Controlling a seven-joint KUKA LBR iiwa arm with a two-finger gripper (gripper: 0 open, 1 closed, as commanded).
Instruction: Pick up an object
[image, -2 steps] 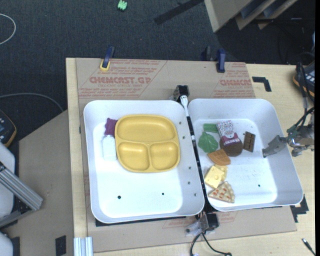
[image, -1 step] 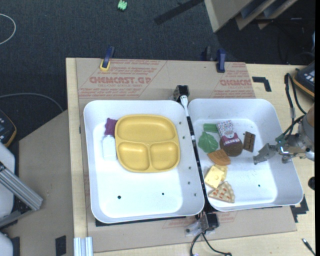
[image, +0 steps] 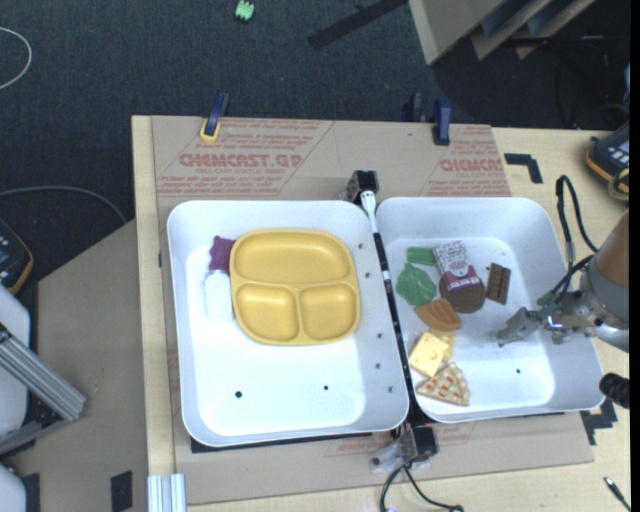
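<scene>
Overhead, the metal tool (image: 518, 327) sits low in the right bin (image: 520, 215), its grey fingers apart and clamped on nothing. Left of it, well apart, lie small toy foods: a flat brown chocolate bar (image: 497, 283), a round brown cookie (image: 463, 291), a yellow cheese block (image: 431, 352) and a textured pizza wedge (image: 447, 385). Farther left, a glossy yellow divided plate (image: 295, 284) fills the left bin (image: 280, 415).

The arm (image: 612, 290) is cut off by the frame edge at 3 o'clock. The gripper (image: 520, 328) is blurred; finger spacing cannot be read. A purple item (image: 219, 252) is partly hidden under the yellow tray (image: 295, 284) at its 9 o'clock side. The brown round item (image: 464, 291) is overlapped at 12 o'clock by a printed packet (image: 451, 256), print too small to read.
</scene>
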